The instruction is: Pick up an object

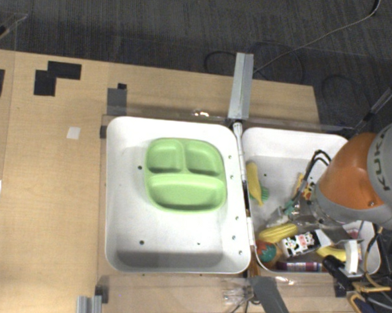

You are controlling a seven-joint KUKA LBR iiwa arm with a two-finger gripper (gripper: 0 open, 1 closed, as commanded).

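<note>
The arm (357, 179) hangs low over the right bin (282, 148), so the reach looks in hand. Candidates (a corn cob (277, 231), a yellow piece (254, 182)) lie below. Whether the claw is wide or narrow I cannot tell; next comes closing and lifting.

Hidden in the right bin
The arm (360, 179) covers the tool and part of the right bin (282, 148); small items beneath blur together.
</note>
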